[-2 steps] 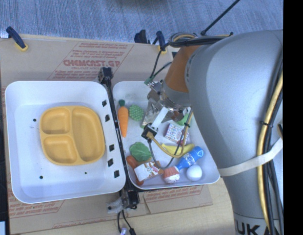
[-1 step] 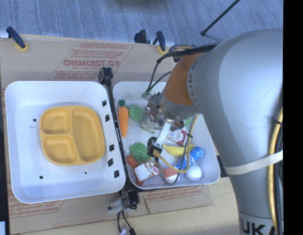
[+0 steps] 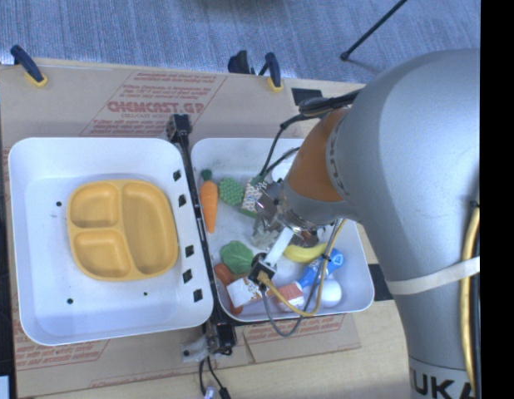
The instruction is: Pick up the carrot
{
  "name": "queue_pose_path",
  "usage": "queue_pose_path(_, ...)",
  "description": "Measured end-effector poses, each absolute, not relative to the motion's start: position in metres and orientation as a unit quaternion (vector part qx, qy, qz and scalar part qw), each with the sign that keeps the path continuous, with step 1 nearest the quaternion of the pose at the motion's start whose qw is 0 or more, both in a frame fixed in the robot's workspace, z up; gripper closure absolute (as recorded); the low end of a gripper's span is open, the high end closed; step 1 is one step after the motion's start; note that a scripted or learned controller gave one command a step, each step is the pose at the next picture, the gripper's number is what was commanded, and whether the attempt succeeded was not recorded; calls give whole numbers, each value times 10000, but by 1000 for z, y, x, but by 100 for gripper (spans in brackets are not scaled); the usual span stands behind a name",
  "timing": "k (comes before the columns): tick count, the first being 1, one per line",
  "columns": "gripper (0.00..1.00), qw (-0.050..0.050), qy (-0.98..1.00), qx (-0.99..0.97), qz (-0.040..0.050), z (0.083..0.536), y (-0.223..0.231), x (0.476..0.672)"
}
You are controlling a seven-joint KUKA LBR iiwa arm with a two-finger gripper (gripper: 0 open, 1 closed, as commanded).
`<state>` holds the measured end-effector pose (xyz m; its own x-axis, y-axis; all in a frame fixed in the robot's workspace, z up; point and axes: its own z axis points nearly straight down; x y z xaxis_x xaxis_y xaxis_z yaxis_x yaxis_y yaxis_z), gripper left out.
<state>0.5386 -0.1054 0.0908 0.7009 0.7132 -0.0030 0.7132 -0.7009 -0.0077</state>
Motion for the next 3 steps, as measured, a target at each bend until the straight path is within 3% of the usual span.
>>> queue_pose_path(1, 100, 21, -4959, -8684, 16, 191, -47, 476)
queue_pose_path(2, 100, 31, -5908, -8068, 19, 144, -95, 475)
queue_pose_path(3, 100, 8, -5446, -8387, 7, 258, -110, 477)
